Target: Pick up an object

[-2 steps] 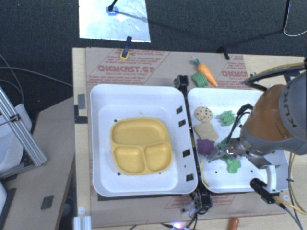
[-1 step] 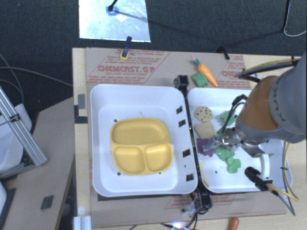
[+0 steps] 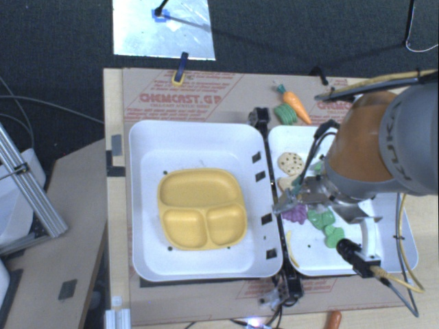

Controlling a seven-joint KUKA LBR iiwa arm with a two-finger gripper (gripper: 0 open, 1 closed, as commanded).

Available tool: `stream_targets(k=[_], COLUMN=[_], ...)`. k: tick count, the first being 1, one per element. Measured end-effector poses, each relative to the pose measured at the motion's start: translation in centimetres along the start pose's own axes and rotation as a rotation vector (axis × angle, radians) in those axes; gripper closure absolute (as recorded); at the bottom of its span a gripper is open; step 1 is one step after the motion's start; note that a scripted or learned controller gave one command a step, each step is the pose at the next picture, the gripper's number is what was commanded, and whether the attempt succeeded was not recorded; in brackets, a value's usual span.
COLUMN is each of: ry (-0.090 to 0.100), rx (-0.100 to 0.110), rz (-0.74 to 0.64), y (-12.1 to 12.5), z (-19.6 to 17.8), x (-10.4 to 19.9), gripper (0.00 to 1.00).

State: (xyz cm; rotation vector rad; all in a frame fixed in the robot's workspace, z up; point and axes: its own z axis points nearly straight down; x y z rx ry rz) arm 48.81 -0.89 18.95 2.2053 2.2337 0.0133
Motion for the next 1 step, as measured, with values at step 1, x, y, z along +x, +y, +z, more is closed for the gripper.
stream_targets(k=[1], ry=[-0.003], rx=[0.004], rz=[0.005], y=[0.10], z=[-0.56], x=[-0.55], gripper=[1.00])
